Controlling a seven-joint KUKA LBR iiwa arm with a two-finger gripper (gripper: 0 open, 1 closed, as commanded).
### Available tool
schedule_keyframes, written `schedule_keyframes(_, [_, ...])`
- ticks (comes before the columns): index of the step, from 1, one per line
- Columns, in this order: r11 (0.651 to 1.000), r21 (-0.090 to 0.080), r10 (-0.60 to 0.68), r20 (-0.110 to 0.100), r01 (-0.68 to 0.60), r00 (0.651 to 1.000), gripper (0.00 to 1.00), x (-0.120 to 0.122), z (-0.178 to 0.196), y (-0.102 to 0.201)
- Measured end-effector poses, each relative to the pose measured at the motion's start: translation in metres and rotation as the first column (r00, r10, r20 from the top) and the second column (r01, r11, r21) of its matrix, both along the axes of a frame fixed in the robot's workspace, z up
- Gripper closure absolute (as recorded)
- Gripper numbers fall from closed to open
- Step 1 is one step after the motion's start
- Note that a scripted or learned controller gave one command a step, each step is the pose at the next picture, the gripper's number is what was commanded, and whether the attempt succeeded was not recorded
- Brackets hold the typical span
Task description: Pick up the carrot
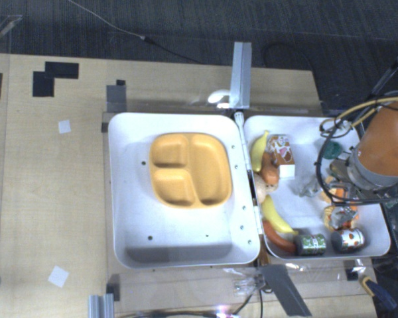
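Under the orange band, gripper point(340, 207) hangs low in right bin point(383, 247); grip state can't be told. Step: approach, nothing seen held. Just beside it, two cans point(312, 244). Past them, the likely carrot point(279, 234) lies under a banana point(276, 213), tight against the bin wall. Next move needs sideways travel over the cans; little room there.

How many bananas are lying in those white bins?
2, both in the right bin: one banana near its top left corner, another banana lower down along its left side. The arm covers part of that bin, so more could be hidden.
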State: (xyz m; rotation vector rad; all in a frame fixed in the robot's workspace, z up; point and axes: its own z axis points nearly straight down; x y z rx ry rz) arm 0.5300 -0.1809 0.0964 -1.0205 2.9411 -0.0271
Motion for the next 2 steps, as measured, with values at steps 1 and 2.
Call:
schedule_keyframes(1, [1.0,0.0,0.003,0.005,-0.003,1.0,1.0,0.002,0.011,0.002])
schedule_keyframes(2, [0.991,0.008,-0.136,-0.025,0.136,0.99,1.0,-0.029,0.017,-0.011])
